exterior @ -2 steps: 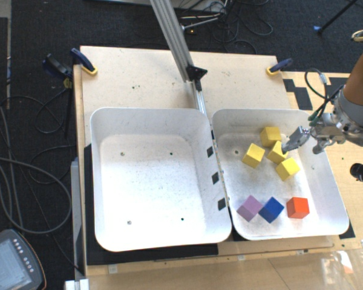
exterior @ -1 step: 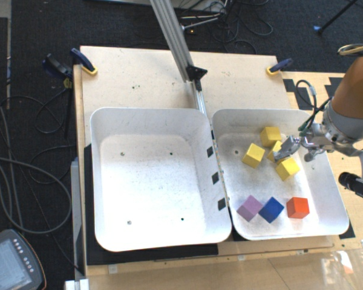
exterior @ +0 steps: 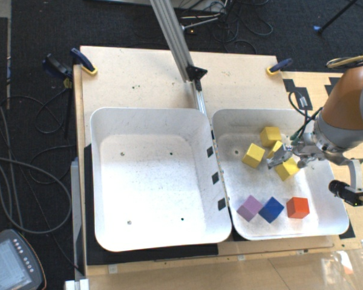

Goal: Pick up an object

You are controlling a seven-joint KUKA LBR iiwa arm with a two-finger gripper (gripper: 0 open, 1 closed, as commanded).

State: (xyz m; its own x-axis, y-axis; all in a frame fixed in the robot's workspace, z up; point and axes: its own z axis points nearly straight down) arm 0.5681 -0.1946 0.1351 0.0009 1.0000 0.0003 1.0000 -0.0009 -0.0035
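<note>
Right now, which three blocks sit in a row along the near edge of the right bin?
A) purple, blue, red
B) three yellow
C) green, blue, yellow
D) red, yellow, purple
A: the purple block, blue block and red block line up there in the right bin.

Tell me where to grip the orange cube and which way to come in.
Come straight down and close on two opposite side faces of the orange cube. Its top is exposed; the blue cube sits close on one side, so pinching the faces that don't face it looks safer.

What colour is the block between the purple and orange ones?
Blue, seen in the camera view.
</note>
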